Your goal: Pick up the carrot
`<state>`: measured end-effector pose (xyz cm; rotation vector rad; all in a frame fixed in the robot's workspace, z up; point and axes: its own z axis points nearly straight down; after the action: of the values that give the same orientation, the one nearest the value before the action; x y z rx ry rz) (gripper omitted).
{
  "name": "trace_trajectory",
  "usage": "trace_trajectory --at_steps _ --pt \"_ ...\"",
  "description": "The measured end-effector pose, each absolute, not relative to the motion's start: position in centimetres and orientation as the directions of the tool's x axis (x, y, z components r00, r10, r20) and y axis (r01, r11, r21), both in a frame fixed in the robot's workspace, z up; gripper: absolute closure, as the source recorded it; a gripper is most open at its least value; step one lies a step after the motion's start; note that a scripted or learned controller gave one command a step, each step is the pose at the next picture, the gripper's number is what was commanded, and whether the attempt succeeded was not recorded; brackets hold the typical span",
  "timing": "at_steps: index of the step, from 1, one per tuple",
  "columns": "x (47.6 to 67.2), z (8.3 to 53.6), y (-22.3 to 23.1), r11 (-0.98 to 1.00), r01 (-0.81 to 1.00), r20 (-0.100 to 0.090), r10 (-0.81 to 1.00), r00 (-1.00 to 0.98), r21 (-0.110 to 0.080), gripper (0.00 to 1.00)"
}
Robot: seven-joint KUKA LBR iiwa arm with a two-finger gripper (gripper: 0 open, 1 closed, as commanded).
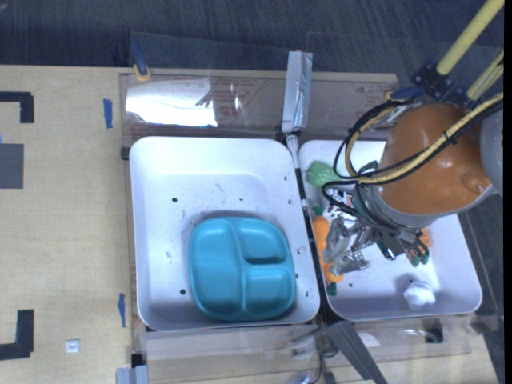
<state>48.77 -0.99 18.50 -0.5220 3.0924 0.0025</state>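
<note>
Carrot (pixel 321 232) is lying at the right bin's (pixel 456 298) left edge, frame centre-right. Tool (pixel 346 250) is hovering just beside it; its grip state cannot be judged. Lifting is not yet done.

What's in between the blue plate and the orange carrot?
In the camera view, just the bins' two side walls lie between the blue plate and the carrot.

You find no text, label, brand or number that can be read here. The tabletop (pixel 56 214) carries black corner marks (pixel 20 106) and blue tape strips (pixel 107 112) left of the bins, but none form letters.
</note>
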Motion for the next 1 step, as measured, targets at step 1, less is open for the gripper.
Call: trace_trajectory --at_steps 1 --pt "49.00 18.50 -4.66 0.793 -0.609 -0.006 -0.609 -0.793 -0.002 1.00"
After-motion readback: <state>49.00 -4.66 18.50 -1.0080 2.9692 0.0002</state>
